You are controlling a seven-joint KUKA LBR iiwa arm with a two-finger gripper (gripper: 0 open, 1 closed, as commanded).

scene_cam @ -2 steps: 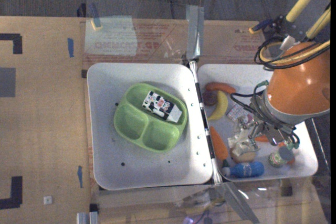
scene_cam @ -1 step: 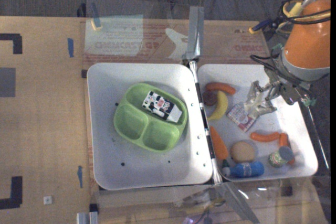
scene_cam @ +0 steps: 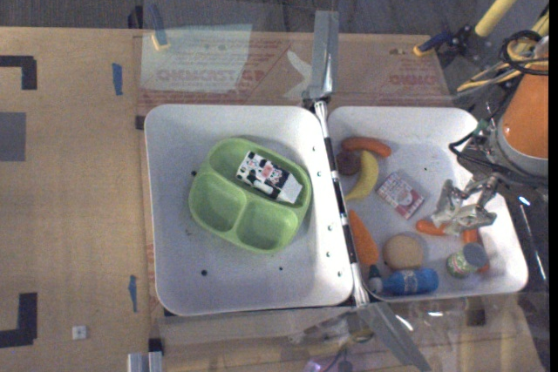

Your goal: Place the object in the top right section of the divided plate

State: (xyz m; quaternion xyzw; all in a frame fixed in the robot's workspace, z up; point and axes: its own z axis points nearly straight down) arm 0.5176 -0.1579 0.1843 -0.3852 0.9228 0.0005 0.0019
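Counter (scene_cam: 70,187) of pale wood carries two white bins: the left bin (scene_cam: 174,274) and the right bin (scene_cam: 514,274), touching along a shared middle rim. In the left bin sits one green divided plate (scene_cam: 228,209), tilted in the view, with three sections. Its long section toward the top right holds one carton (scene_cam: 266,176), black and white with a red mark, lying flat inside the walls; the two smaller sections hold nothing. Judging by this, the task looks done or nearly so: the carton already rests where it should, and what is left, if anything, is for the arm to come away. The arm (scene_cam: 532,122), one grey and orange limb, reaches in from the right, and its gripper (scene_cam: 462,206) hangs over the right bin, well apart from the plate; whether it is spread or pressed together I cannot tell, and I see nothing between its tips. Under and around it the right bin holds loose things: one banana (scene_cam: 368,174), one sausage (scene_cam: 366,145), one carrot (scene_cam: 364,238), one blue bottle (scene_cam: 410,281), one round bun (scene_cam: 404,251), one small pink packet (scene_cam: 400,193), one little can (scene_cam: 466,261), and an orange bit just beside the gripper, too hidden to name.
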